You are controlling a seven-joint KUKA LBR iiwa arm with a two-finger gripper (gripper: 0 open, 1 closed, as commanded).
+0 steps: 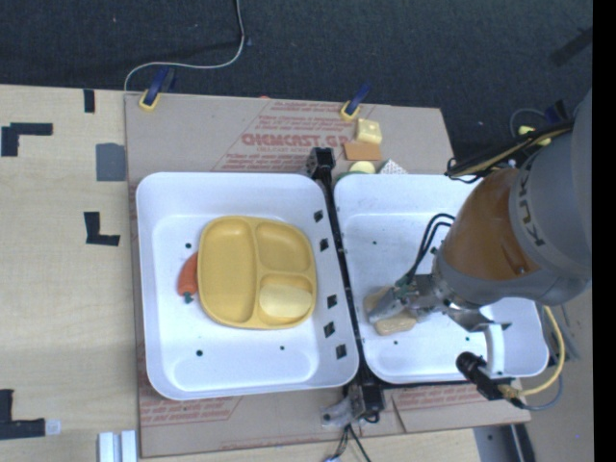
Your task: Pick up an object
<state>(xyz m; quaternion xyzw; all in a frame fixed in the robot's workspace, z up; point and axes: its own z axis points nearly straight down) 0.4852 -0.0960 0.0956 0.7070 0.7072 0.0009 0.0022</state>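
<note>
**Q:** Looking for the thing to be picked up — where does it lie?

**A:** A small tan block (395, 325) rests on the floor of the right bin (423, 210), near its left wall and toward the front; it sits right at the tip of the gripper (393, 308), which reaches down from the grey arm (525, 234) on the right; whether they touch is not clear.

**Q:** Are the fingers around it?

**A:** I cannot tell; the tip is small and blurred, and the wrist hides much of it; no object shows plainly between the fingers, so it reads as lying in the bin, not held.

**Q:** What else is nearby, and why there?

**A:** A yellow divided plate (257, 271) lies in the left bin (154, 287), with an orange-red item (187, 275) tucked under its left edge; small blocks (364, 141) sit on the cardboard behind the bins — likely out of play. My guess is that the low reach is set for a grasp of the tan block.
</note>
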